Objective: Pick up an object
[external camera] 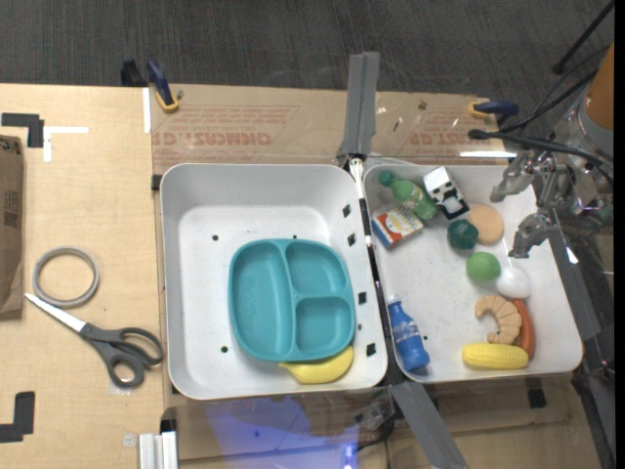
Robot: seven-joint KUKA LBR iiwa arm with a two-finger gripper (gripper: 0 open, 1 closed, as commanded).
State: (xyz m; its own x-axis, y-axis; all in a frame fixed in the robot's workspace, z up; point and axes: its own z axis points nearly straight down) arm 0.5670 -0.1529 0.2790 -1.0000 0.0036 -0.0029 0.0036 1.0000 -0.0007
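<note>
The gripper (530, 208) hangs open and holds nothing at the right bin's (557, 360) far right edge. Beneath it crowd a green ball (482, 267), white egg (513, 282), croissant (500, 319) and corn cob (495, 357), close together.

Gripper (527, 208) poised over right bin's (559, 360) far right edge, fingers spread, nothing between them. Below, near that edge: white ball (513, 282) touching green ball (482, 266). Corn cob (495, 357) along near edge. Teal divided plate (292, 299) mid left bin (195, 262), banana (319, 367) beneath its near rim.
</note>
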